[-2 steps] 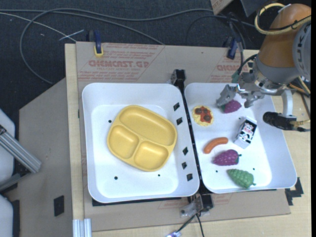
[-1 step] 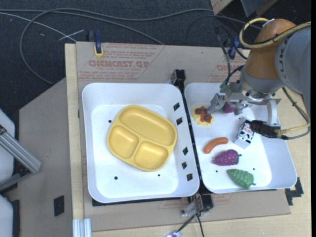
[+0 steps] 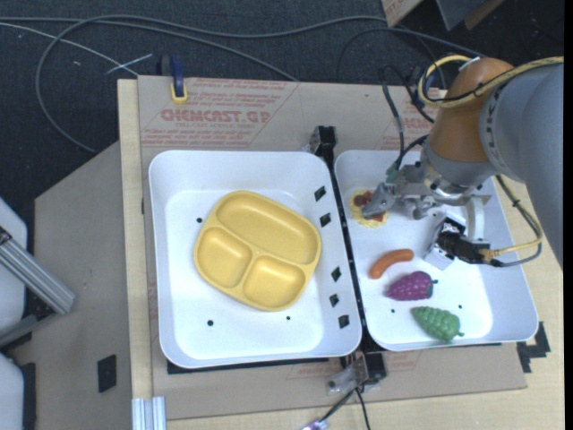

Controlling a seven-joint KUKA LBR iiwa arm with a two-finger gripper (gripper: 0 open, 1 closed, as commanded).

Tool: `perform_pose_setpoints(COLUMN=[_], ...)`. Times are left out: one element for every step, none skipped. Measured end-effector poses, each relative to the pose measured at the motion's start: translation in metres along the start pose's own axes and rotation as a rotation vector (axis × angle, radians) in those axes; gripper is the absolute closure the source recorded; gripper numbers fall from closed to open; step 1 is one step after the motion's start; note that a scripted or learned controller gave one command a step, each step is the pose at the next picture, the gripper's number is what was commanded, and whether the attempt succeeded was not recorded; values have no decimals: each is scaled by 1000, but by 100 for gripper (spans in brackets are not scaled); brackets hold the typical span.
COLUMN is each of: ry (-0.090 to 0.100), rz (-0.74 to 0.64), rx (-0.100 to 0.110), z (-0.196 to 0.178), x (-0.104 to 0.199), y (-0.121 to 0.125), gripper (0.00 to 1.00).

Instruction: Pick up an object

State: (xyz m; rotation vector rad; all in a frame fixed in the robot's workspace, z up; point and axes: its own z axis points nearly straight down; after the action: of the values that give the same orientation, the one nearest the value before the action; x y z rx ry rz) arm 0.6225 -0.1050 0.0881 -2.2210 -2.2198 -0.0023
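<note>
Worktop of pale board carries two shallow white bins side by side, with dark carpet and loose cables along the upper part of the frame. Left bin holds a yellow divided tray, lying near its centre and turned at an angle. Right bin holds four items: a small yellow-and-red piece at its upper left, an orange sausage-shaped toy at mid-left, a purple grape cluster just below that, and a green textured fruit towards the lower edge. The three lower items lie close together but apart. Arm enters from the right of the frame, orange band visible above the wrist, and reaches down over the upper part of the right bin. Pincer sits just beside the yellow-and-red piece, possibly touching it; whether its jaws are apart or together cannot be told, and nothing is seen held between them.
</note>
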Motion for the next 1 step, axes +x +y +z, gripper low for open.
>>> perform_pose_setpoints(ry=[3], rz=[-1], rx=[2], z=[-14], x=[1], y=[0], gripper=[100])
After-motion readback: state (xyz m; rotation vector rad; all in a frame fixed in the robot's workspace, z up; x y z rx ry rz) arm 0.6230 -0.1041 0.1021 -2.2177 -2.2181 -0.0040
